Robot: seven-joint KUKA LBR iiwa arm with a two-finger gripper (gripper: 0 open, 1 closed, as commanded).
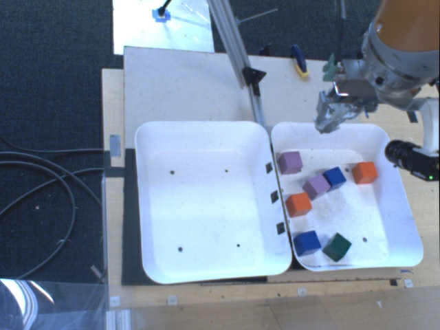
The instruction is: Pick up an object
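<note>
Claw (328, 124) hangs over the far rim of the right bin (395, 236), near its back-left corner, on the grey wrist w/ the orange band above it. Whether it's wide or narrow I can't tell; the tip is small and blurred, and nothing shows as held in it. It looks poised above the bin's contents, prob. because that's a safe height to travel at before dropping onto a target. All seven cubes lie loose on the right bin's floor, none stacked, so any of them is a fair pick. Closest to claw: the purple cube (289, 162), near the bin's left wall, a bit toward the camera and left of the claw. Next out, a lilac cube (316, 185) touching or just beside a blue cube (335, 177), so that pair is crowded and riskier. Orange cube (365, 172) sits apart by the right side, w/ free room round it. Another orange cube (298, 204) lies mid-left; a second blue cube (306, 243) and a dark green cube (337, 247) sit at the near edge, furthest from the claw. Left bin (148, 143) has no cubes in it, so it's prob. the drop side.
</note>
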